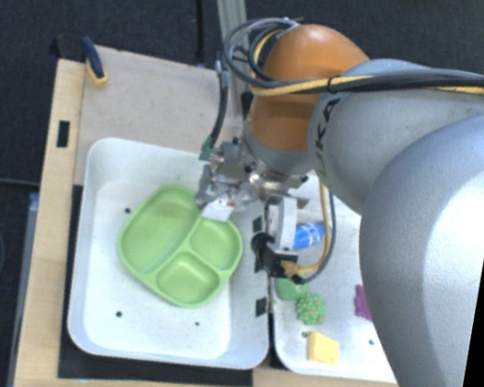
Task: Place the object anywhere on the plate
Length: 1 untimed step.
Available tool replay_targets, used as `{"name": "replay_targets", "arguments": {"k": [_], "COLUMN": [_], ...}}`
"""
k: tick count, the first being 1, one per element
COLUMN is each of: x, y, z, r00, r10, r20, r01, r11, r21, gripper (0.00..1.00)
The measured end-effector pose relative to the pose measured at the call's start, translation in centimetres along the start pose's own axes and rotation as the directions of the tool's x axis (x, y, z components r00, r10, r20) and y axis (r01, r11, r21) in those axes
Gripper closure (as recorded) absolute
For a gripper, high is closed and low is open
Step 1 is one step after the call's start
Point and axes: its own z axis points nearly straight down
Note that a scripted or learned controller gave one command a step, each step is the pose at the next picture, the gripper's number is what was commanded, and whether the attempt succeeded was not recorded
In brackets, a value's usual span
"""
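Observation:
A light green plate (pixel 155 238) with three compartments lies tilted in the left white bin (pixel 93 301). My gripper (pixel 220 195) hangs from the orange-banded wrist (pixel 293 86), right over the plate's upper right rim. A small pale piece (pixel 217 212) shows at the gripper's lower end; I cannot tell whether it is a held object or part of the gripper. The arm's bulk covers much of the right bin.
The right bin (pixel 350 369) holds a blue and white bottle (pixel 306 236), a green knobbly object (pixel 311 308), a yellow block (pixel 322 348) and a purple piece (pixel 360 301). A blue-handled clamp (pixel 94 60) grips the bench's far left corner.

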Motion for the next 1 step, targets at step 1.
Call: {"name": "replay_targets", "arguments": {"k": [1], "x": [-0.25], "y": [0.02], "z": [-0.09], "r00": [1.0], "r10": [0.004], "r20": [0.001], "r01": [-0.004], "r11": [1.0], "r21": [-0.001], "gripper": [0.0]}}
